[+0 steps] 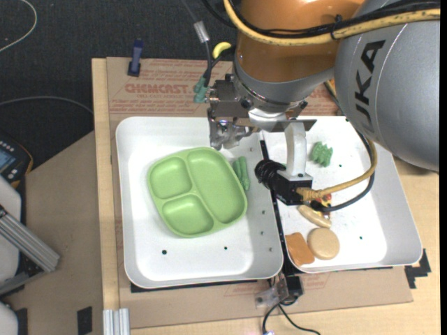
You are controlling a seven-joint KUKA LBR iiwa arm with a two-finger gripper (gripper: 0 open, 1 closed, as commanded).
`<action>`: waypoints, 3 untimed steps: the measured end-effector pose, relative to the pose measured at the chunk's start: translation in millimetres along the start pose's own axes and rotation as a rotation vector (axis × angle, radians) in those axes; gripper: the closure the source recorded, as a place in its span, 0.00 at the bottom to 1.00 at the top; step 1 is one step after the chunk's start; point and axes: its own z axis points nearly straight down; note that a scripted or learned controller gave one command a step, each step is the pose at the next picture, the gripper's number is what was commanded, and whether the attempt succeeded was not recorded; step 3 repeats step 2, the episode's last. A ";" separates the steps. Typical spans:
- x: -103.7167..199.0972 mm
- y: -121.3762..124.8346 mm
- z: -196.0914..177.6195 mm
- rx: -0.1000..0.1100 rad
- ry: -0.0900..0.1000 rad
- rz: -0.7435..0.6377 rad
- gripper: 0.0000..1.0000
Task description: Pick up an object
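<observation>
1. A cardboard-topped bench [174,89] on dark floor carries two white bins.
2. The gripper [225,135] hangs over the left bin's [133,187] back edge; how it stands cannot be told.
3. Just below lies a green divided plate [197,190], probably light, stiff, slick plastic.
4. Its raised rim looks the best hold.

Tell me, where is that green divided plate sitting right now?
The green divided plate lies in the left white bin, toward its middle and right side, just below the gripper in the camera view.
</observation>
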 end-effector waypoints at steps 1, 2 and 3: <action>-44.1 -34.4 29.9 0.012 -0.006 0.014 1.00; -69.5 -25.2 139.8 0.018 -0.008 0.015 1.00; -69.5 -25.2 139.8 0.018 -0.008 0.015 1.00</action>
